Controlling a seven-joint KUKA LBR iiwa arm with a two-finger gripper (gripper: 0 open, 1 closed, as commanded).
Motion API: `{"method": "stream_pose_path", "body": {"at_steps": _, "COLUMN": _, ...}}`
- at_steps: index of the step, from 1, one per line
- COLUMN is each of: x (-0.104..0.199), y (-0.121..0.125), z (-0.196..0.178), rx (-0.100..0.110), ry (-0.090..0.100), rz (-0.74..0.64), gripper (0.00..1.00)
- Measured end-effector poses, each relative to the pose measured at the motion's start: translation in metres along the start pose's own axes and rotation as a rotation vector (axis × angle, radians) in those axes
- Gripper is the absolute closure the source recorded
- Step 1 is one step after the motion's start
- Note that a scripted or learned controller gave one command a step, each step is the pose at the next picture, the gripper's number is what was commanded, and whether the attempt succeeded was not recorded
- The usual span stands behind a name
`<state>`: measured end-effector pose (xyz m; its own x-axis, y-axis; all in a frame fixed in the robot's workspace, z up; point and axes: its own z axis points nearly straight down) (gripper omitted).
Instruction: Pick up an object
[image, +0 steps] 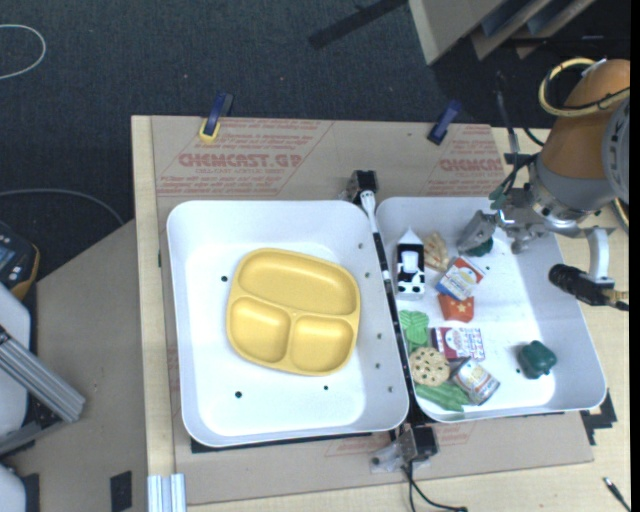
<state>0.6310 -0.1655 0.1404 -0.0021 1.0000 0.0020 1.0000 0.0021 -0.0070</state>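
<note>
The right bin (565, 395) holds several toy food items. Among them are a black-and-white carton (408, 268), a tan cracker (436, 249), a red, white and blue pack (460, 278), a chocolate-chip cookie (430, 367), a small can (476, 382) and a dark green piece (536, 358). My gripper (480, 236) hangs over the back of this bin, just right of the cracker and above the red, white and blue pack. Nothing shows in its grasp.
The left bin (200, 400) carries a yellow divided plate (293, 311). The grey arm with its orange band (585, 120) comes in from the upper right, over the right bin's far corner. A black part (580, 284) juts out over the bin's right rim.
</note>
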Motion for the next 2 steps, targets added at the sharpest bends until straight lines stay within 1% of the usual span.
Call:
{"method": "stream_pose_path", "body": {"at_steps": 1, "x": 0.001, "y": 0.0, "z": 0.053, "rx": -0.001, "ry": -0.001, "rz": 0.001, "gripper": 0.0}}
{"method": "stream_pose_path", "body": {"at_steps": 2, "x": 0.0, "y": 0.001, "z": 0.039, "rx": -0.009, "ry": -0.002, "rz": 0.001, "gripper": 1.0}}
